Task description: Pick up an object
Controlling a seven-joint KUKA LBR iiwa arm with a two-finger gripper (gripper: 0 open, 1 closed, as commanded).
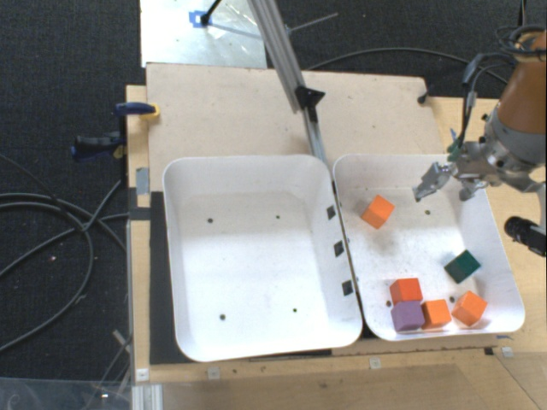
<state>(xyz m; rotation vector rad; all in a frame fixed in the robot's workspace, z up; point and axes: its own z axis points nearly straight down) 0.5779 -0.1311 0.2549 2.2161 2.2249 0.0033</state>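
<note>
Gripper point(446, 180) sits over the right bin point(504, 254) near its 1 o'clock corner, fingers spread wide, nothing between them. Closest object is an orange cube point(377, 211), at 8 o'clock from the gripper, alone in the bin's 11 o'clock area, well apart from the rest. Dark green cube point(462, 266) at the bin's 4 o'clock. Cluster along the 6 o'clock edge: red-orange cube point(406, 290), purple cube point(408, 316) touching it, two more orange cubes point(437, 313) point(469, 307) beside. Left bin point(184, 229) at 9 o'clock.
</note>
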